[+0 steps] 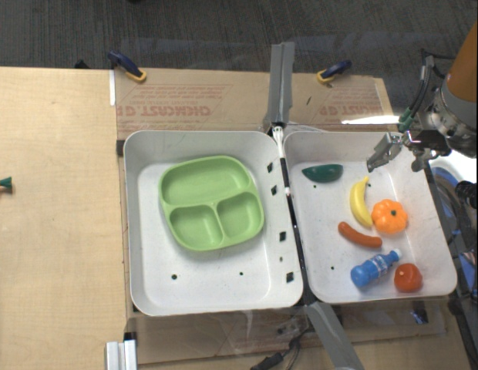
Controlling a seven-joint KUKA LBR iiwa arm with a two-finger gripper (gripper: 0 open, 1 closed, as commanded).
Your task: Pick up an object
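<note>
Arm poised over the right bin's far right corner, nothing between its fingers.

From the overhead camera, the gripper (pixel 401 153) hangs above the right bin (pixel 331 284) with its two fingers spread apart — holding nothing, as far as the slant allows. Below it lie a banana (pixel 360 203) touching a small orange pumpkin (pixel 390 216), a sausage (pixel 359 235), a blue bottle (pixel 374 269), a tomato (pixel 408 277) and a dark green piece (pixel 322 173). The left bin (pixel 143 284) holds a green divided plate (pixel 212 202).

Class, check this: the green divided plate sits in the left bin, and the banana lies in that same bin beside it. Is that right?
Not quite. The camera view shows the green divided plate in the left bin, but the banana lies in the right bin, beside the orange pumpkin.
</note>
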